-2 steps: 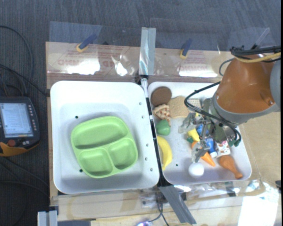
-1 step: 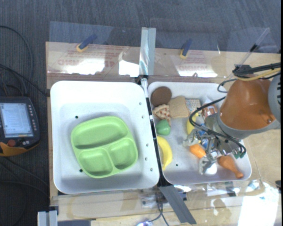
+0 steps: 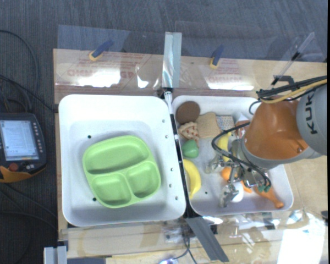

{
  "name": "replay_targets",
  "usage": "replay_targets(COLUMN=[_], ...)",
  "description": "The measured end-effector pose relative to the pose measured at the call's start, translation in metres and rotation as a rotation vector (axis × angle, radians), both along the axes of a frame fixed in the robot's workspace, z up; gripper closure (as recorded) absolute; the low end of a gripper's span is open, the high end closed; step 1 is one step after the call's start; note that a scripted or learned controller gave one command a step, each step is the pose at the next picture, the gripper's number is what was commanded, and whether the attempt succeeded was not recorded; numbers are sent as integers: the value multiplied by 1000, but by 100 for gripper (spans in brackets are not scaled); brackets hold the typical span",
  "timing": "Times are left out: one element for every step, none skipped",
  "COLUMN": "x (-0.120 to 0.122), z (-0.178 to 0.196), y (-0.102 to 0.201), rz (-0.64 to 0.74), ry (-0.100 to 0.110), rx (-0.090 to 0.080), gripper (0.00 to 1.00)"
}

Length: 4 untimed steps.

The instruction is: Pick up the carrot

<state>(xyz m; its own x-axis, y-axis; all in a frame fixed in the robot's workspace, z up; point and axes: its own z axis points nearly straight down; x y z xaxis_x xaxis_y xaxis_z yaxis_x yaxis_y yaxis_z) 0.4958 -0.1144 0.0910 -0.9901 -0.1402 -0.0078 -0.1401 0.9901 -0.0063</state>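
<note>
The carrot (image 3: 273, 199) is orange and lies in the right bin (image 3: 209, 208) near its front right corner, tip pointing to the lower right. Its upper end is hidden under the wrist. My gripper (image 3: 231, 191) hangs low over the bin floor just left of the carrot, beside a small white object (image 3: 237, 197). The arm's orange band (image 3: 272, 132) covers the bin's right side. I see nothing clearly held in the gripper.
In the right bin lie a banana (image 3: 193, 178), a green fruit (image 3: 190, 149), a brown ball (image 3: 188, 111), a tan block (image 3: 208, 125), a waffle-like piece (image 3: 189, 130) and a yellow item (image 3: 223, 143). The left bin (image 3: 77, 120) holds a green divided plate (image 3: 121, 171).
</note>
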Motion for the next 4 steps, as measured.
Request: replay_targets(x=[3,6,4,-1], z=[12,140,135,2], y=[1,28,29,-4], rz=[2,51,51,65], ry=[-10,-6,6,-1], rx=[-1,3,6,4], gripper=[100,100,0,0])
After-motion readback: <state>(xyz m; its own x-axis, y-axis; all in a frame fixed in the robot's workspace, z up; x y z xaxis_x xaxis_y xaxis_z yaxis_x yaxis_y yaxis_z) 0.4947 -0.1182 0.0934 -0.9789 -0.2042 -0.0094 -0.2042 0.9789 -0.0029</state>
